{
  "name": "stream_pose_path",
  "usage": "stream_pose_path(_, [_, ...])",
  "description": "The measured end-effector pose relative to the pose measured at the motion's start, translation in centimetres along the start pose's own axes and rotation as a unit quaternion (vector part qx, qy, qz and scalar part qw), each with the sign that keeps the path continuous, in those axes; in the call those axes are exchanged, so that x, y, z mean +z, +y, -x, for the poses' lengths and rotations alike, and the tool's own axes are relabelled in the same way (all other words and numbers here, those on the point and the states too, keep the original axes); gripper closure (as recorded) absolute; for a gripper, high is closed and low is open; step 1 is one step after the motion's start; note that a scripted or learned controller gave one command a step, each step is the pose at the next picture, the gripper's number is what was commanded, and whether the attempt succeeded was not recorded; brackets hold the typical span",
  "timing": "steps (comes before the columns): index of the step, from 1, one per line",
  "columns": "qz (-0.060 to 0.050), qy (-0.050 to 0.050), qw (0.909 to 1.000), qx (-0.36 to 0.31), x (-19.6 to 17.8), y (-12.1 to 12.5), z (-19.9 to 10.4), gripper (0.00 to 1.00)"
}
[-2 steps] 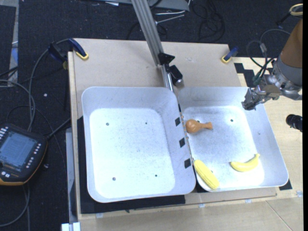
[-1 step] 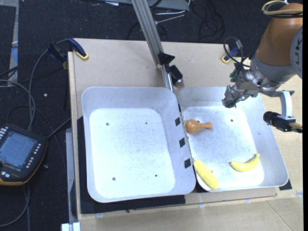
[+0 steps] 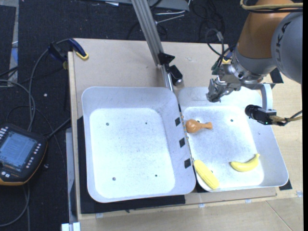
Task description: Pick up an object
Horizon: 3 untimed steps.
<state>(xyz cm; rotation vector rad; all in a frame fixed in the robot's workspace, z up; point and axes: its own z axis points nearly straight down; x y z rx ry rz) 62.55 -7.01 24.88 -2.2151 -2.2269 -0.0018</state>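
Hovering above the far edge of the right bin [image 3: 269, 143], the gripper [image 3: 215, 94] sits high with nothing visible between its tips; jaw state cannot be told from this slanted view, too dark and small. Candidates all lie in the right bin: an orange drumstick toy [image 3: 197, 126] near the inner wall by the divider, a corn cob [image 3: 206, 175] against the near-left corner, a banana [image 3: 245, 163] toward the near right, well apart from each other. Left bin [image 3: 96, 105] holds no pick target. Step in hand, as I judge it: approach and choose a target. Drumstick is nearest the gripper, so likely the cheapest reach; descend straight over its fat body, jaws across the short axis, not the thin handle. Risk: it lies close to the bin wall, one finger could clip the rim. Corn is tucked in the corner, harder. Banana lies in open floor, cleanest clearance; grip mid-curve across its width.
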Motion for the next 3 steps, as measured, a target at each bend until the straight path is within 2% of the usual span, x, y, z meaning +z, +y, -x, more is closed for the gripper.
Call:
stream_pose_path(1, [-0.001,0.000,1.0000,0.000,1.4,1.0,-5.3,1.00])
stream_pose_path(3, [0.000,0.000,1.0000,0.001,0.1,3.8,-15.5,1.00])
